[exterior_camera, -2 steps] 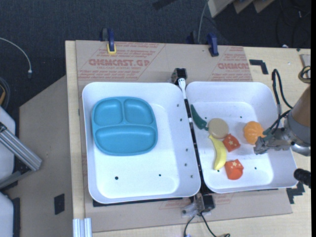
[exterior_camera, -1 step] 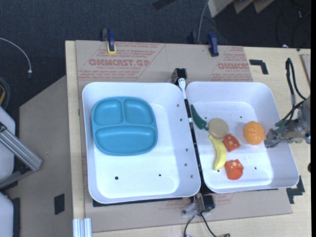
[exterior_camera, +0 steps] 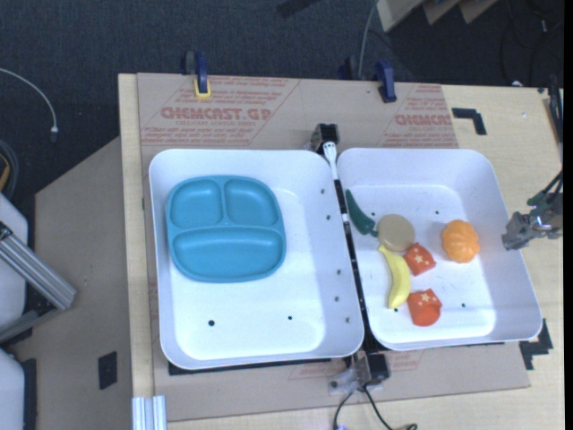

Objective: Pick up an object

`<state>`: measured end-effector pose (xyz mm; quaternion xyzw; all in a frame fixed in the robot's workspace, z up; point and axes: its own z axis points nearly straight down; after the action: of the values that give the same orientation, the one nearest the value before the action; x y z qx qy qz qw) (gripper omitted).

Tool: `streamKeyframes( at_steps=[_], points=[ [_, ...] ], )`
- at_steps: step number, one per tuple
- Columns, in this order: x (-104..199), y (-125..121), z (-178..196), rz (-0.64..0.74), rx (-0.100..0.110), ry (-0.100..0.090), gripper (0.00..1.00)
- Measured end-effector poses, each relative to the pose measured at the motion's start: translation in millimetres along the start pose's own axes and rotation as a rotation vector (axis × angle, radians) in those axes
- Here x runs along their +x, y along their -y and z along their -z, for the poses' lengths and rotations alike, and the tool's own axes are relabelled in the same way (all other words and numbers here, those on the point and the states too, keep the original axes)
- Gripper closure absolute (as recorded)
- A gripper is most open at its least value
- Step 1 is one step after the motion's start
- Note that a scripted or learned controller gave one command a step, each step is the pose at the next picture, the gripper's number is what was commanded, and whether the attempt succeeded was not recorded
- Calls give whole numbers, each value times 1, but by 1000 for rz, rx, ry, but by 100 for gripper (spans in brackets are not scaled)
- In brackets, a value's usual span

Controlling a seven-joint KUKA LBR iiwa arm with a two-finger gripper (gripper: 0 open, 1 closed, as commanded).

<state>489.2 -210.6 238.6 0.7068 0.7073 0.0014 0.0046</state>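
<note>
One fixed camera hangs above the desk [exterior_camera: 269,106] and looks down at a slant, far enough off to take in both white bins whole: the left bin [exterior_camera: 309,240] and the right bin [exterior_camera: 501,240] side by side, with dark floor around the desk's edges.

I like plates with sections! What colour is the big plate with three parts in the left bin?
The divided plate is light blue, seen clearly in the camera view.

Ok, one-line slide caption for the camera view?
Hand at right bin's edge beside orange; blue tray in left bin.
</note>
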Motion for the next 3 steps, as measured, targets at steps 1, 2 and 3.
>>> streamKeyframes(
  at_steps=[1,2,3],
  points=[
    [-1,-1,22,0,3,-1,100],
    [58,-16,20,6,8,-6,100],
    [113,-30,21,7,7,-6,100]
  ],
)
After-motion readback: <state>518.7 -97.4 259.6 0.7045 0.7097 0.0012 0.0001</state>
